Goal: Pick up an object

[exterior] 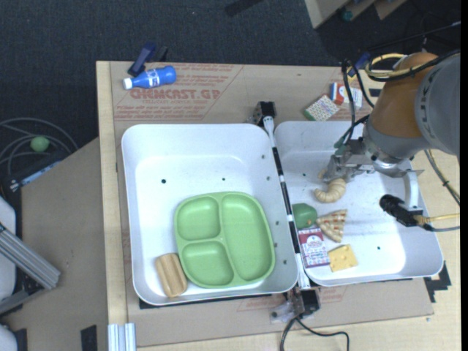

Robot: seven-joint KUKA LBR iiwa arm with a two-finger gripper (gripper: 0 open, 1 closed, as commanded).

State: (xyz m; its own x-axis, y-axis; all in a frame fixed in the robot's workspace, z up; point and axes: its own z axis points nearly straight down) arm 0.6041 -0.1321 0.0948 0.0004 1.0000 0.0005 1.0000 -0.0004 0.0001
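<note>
The wooden tabletop bears two shallow white bins; the left bin holds a green divided plastic plate. In the right bin, the grey arm hangs its tool above a tan toy croissant near the bin's far left corner; whether it grips anything cannot be told. Descending squarely over the croissant's middle seems wisest.
</note>
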